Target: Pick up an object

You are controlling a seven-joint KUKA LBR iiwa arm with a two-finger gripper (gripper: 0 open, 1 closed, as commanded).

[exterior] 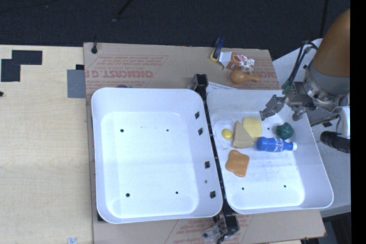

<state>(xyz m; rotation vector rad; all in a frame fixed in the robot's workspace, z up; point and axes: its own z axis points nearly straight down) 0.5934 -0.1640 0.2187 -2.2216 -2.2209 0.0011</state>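
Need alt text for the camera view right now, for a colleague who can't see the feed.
The gripper hangs open above the right bin, holding nothing, near a green object. Clustered in that bin are a blue bottle, a yellow block, a tan wedge, a small yellow ball and an orange piece.

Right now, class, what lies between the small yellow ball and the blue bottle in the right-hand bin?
In the camera view, a tan wedge lies between the yellow ball and the blue bottle, with a yellow block just behind it.
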